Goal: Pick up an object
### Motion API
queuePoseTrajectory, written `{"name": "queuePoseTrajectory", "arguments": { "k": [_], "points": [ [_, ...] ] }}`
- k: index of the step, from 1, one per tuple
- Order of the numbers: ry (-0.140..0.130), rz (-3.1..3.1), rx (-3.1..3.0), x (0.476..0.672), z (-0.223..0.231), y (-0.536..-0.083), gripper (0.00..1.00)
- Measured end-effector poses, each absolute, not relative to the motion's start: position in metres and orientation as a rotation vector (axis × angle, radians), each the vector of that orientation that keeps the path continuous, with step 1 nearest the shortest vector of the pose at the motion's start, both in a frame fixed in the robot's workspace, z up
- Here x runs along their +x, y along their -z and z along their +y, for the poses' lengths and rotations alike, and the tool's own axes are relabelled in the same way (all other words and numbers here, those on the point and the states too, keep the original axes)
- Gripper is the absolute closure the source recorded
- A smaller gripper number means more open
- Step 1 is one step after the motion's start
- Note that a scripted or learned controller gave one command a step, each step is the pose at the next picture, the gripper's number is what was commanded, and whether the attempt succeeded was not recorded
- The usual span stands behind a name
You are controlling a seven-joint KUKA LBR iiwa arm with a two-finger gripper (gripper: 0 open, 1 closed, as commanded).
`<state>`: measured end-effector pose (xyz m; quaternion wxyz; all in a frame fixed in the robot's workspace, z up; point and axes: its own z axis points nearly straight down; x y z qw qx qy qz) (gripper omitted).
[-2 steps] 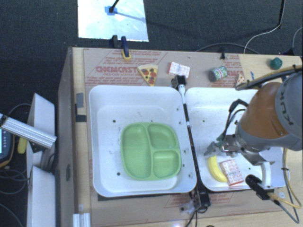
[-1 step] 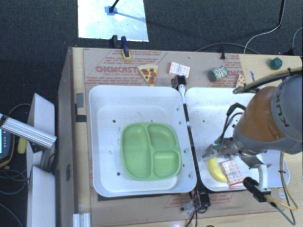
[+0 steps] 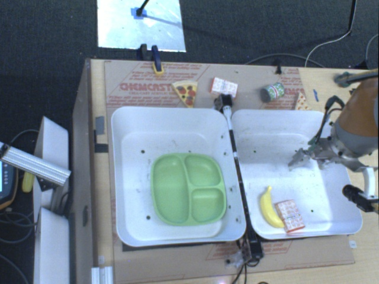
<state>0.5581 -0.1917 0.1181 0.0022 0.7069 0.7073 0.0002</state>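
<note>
Banana (image 3: pixel 269 207) and a small carton (image 3: pixel 290 215) lie touching at the near edge of the right bin (image 3: pixel 278 123). Farther back the gripper (image 3: pixel 300 158) hangs over bare floor, well apart from both, its grip impossible to read. Closing there would catch nothing, and the touching pair could jam together. Left bin (image 3: pixel 127 158) holds a green tray (image 3: pixel 189 188).

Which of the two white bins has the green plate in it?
The left bin holds the green divided plate. The right bin holds a banana and a small red-and-white box instead.
</note>
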Motion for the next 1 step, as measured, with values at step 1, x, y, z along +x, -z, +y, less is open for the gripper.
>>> {"name": "queuePoseTrajectory", "arguments": {
  "k": [1],
  "points": [
    [-0.005,2.224,2.216,0.5649,-0.0825,-0.2084,0.0]
  ]
}}
